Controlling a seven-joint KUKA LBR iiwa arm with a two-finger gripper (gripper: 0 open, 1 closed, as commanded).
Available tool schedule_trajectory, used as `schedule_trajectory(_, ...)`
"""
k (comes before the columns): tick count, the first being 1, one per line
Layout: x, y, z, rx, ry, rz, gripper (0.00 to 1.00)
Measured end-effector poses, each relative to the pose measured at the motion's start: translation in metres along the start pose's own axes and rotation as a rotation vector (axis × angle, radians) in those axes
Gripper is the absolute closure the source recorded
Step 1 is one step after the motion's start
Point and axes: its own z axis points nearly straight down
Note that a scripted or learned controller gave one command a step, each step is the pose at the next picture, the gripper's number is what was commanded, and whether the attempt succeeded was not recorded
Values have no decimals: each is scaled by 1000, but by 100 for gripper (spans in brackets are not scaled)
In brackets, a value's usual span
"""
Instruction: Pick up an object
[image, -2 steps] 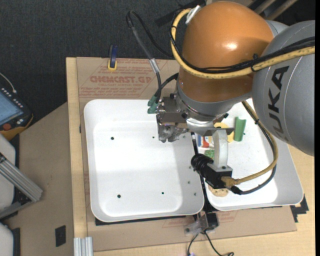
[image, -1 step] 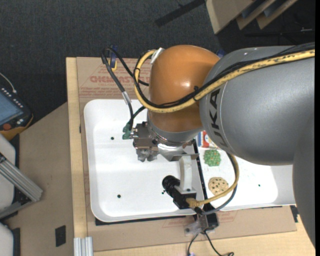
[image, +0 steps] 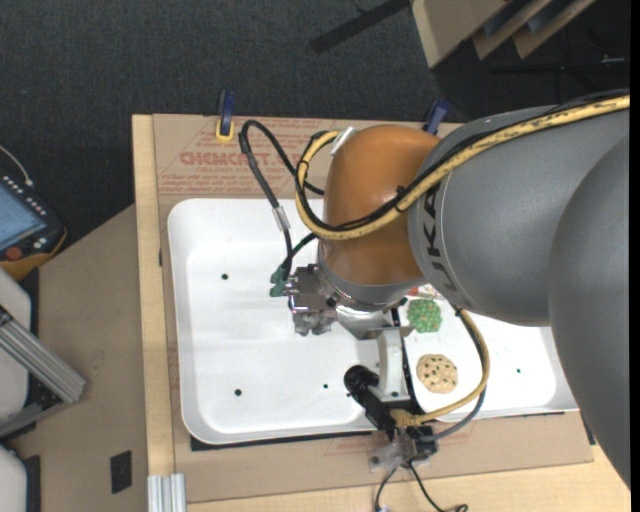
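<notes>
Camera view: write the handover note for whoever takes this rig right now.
Gripper: low over the left bin, near its right side; finger state unclear, nothing seen held.
Objects: a green piece and a tan speckled cookie lie in the right bin, beside the divider, partly under the arm.
Done: no pick visible.
Left: grasp and lift one object; both lie to the right of the gripper.

2 white bins (image: 215, 400), 1 cookie (image: 437, 373) — 1 green toy (image: 425, 315)
</notes>
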Motion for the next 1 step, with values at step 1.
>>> schedule_trajectory(1,-99,1,37,-1,0,7,100)
